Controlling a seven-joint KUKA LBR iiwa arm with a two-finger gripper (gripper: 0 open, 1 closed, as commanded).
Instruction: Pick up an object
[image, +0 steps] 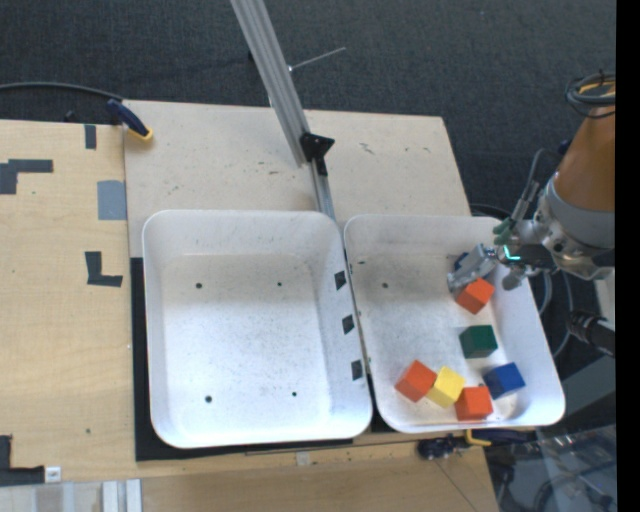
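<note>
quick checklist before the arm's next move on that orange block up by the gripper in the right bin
1. Gripper over the right bin: ok.
2. Target picked out: the upper orange block lies just below the gripper: ok.
3. Block between the fingers: cannot tell, the view is too small and blurred there.
4. Room around the target: the green block lies apart from it, nearer the camera: ok.
5. Clear of the bin wall: cannot tell, the block lies near the right wall.
6. Other blocks out of the way: the yellow block and blue block sit at the near end: ok.
</note>
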